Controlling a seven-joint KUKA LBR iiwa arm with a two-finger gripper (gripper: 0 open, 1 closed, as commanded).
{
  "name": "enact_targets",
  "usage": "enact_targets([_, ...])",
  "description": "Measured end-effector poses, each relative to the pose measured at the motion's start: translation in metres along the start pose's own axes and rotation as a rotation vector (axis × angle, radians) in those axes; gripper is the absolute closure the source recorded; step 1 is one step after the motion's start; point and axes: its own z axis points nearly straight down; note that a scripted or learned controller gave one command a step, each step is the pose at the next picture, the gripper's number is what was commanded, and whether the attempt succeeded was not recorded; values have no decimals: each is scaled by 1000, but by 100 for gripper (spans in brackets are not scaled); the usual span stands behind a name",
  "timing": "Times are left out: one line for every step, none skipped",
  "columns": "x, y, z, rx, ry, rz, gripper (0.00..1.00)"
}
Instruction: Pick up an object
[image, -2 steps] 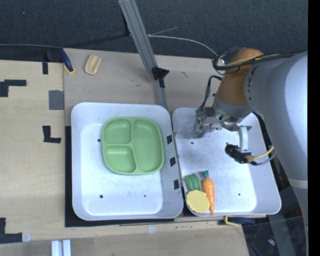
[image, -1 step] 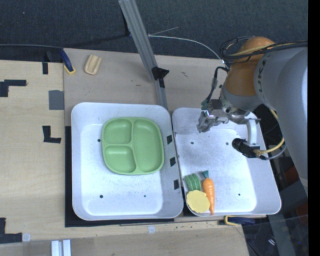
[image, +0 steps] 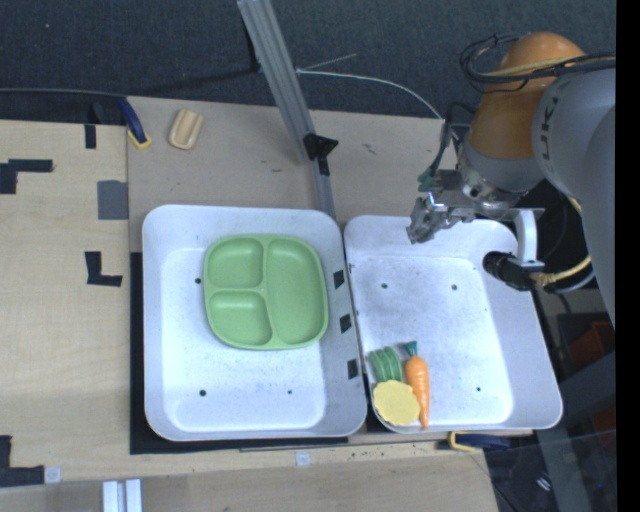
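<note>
Toy carrot: lies in the right bin's near-left corner, touching a yellow disc, just beside a green piece.
Gripper: hangs over the right bin's far edge, well apart from the carrot, nothing between its tips.
Left bin: bears a green divided plate.

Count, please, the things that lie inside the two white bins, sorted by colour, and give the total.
Green: 2, the divided plate in the left bin and the small green item in the right bin
Orange: 1, the carrot
Yellow: 1, the round yellow piece
Total: 4
</note>
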Motion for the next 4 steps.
enact_targets([0,0,3,6,0,1,100])
enact_targets([54,-14,-8,6,3,-5,100])
enact_targets([114,-32,-6,8,2,-6,100])
enact_targets([166,-49,-2,8,2,-5,100])
